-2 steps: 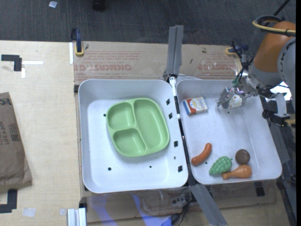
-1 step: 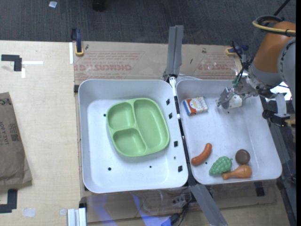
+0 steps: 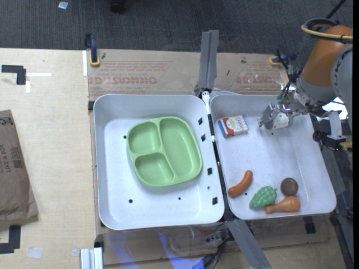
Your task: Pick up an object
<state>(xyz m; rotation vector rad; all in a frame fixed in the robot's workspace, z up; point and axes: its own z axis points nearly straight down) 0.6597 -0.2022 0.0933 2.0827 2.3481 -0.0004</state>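
With the gripper (image 3: 274,119) low over the right bin (image 3: 320,156) and its grip state impossible to tell, it could brush the small box (image 3: 233,125) just beside it and shove it against the divider.

The pale wood counter (image 3: 50,150) carries two shallow white bins set side by side and touching. The right bin (image 3: 314,167) lies under the gripper (image 3: 273,120); the left bin (image 3: 112,206) sits beyond it, away from the arm. Farther still that way, a brown paper bag (image 3: 14,167) lies flat. A cardboard sheet (image 3: 151,74) lies behind both bins.
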